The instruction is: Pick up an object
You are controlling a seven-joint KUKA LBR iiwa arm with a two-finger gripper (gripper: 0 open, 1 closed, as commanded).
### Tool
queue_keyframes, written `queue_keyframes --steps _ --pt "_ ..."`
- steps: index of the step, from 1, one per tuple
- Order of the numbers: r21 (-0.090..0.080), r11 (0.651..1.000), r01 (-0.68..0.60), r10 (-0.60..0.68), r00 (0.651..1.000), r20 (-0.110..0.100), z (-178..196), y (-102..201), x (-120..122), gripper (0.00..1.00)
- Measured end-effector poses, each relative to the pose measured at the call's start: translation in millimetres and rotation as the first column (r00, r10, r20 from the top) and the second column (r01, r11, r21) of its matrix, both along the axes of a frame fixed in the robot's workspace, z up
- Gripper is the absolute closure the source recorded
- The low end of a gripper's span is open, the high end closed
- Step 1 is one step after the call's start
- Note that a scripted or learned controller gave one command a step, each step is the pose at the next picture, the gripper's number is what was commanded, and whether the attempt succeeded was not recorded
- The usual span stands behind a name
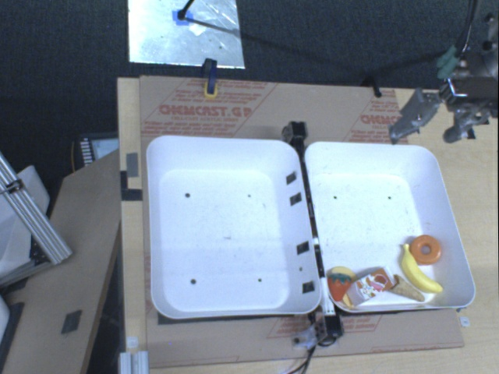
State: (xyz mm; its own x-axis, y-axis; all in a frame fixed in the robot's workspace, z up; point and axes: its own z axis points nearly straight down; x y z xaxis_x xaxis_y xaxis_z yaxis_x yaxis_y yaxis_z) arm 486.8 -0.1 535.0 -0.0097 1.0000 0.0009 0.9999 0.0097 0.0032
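The gripper (433, 127) hung up at the top right, above the far corner of the right bin (366, 178), its two grey metal fingers (407, 118) spread well apart with nothing between them. Down below, all the goods sat bunched in that bin's near right corner, well apart from the gripper. There was a curved yellow banana (418, 271), smooth-skinned, lying along the right wall, and touching its upper end an orange ring (426, 248), round like a small doughnut with a dark hole in its middle. Just left of the banana lay a tan cone-shaped piece (405, 288), pointed and matte. Beside that sat a flat packet (369, 285), white with red print, glossy-looking, and at the far left of the cluster a rounded orange-red fruit shape (340, 283) with a yellow top, pressed against the wall between the bins. The left bin (218, 224) showed a smooth white plastic floor with a few dark dots. Both bins rested on a brown cardboard sheet (234, 107) printed in red letters, with a shiny crinkled foil square (183, 22) on the dark carpet beyond it.
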Motion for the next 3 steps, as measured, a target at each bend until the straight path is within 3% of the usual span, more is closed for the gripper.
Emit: queue_keyframes --steps 1,3 --pt "0.001 1.0 -0.001 0.001 1.0 0.0 0 63 -1 0.0" --pt "0.002 1.0 -0.002 0.002 1.0 -0.002 0 227 -1 0.0"
